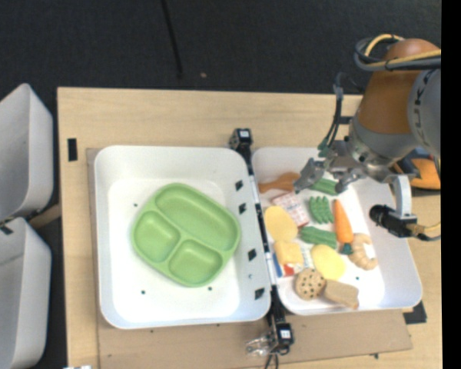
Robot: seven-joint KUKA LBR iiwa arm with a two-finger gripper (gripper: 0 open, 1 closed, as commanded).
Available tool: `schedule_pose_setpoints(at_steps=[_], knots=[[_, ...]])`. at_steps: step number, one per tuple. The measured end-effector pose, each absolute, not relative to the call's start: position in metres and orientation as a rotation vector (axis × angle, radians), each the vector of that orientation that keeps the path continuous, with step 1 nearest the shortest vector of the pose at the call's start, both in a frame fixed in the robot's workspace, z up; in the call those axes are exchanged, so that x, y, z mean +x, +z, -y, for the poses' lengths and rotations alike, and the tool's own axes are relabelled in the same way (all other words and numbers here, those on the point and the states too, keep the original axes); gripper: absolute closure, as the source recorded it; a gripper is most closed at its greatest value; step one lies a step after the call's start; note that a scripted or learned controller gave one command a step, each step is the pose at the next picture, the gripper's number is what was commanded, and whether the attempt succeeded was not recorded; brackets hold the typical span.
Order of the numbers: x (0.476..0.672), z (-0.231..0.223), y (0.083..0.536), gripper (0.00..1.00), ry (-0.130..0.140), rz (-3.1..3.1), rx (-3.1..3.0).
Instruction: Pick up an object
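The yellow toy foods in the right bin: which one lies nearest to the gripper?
The round yellow piece beside the bin divider; the other two yellow pieces lie farther from the gripper.

Two white bins point(107, 283) sit on the tabletop point(77, 114). One green divided plate point(186, 234). One carrot point(343, 221), one cookie point(310, 284), and roughly ten toy foods altogether in one pile.

Green plate point(186, 234); white bins point(111, 298); orange carrot point(343, 221); choc-chip speckled cookie point(310, 284)
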State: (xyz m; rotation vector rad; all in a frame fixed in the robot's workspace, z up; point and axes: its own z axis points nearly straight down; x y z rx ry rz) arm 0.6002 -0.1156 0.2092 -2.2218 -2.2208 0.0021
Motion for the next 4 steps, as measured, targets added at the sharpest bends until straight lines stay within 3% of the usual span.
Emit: schedule_pose_setpoints(at_steps=[1, 2, 3, 4], knots=[[0.533, 0.103, 0.176, 0.0, 0.009, 2.215, -2.217], [0.496, 0.062, 0.201, 0.0, 0.001, 2.225, -2.214], [0.498, 0.065, 0.209, 1.0, 0.002, 2.218, -2.224], [0.492, 0.01, 0.295, 1.0, -0.01, 2.234, -2.216]])
